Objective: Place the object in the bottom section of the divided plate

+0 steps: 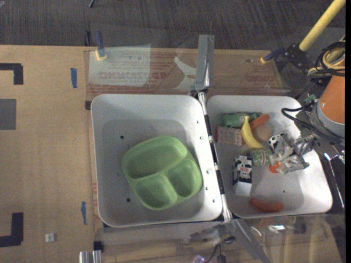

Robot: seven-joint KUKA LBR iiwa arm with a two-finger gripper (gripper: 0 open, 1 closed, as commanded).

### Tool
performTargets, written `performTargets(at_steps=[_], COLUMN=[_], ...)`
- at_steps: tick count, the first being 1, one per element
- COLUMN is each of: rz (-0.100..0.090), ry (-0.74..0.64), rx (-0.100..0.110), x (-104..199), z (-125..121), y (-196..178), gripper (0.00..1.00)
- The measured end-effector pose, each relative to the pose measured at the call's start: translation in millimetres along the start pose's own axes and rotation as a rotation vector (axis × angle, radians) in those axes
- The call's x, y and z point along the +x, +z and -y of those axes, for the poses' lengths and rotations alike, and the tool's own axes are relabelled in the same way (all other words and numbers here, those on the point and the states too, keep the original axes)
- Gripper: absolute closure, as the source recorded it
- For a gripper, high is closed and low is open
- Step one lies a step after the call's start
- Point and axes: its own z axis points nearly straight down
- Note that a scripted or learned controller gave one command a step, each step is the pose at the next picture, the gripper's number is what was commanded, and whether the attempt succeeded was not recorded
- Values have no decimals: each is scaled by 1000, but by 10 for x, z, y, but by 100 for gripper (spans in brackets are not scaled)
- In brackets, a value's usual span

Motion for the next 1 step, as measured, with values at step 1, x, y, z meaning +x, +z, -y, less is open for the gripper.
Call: performTargets(at_steps=[1], rz=[0], ry=[0], rx=[0], x=[0], z=[0], y=[-1], gripper=[0])
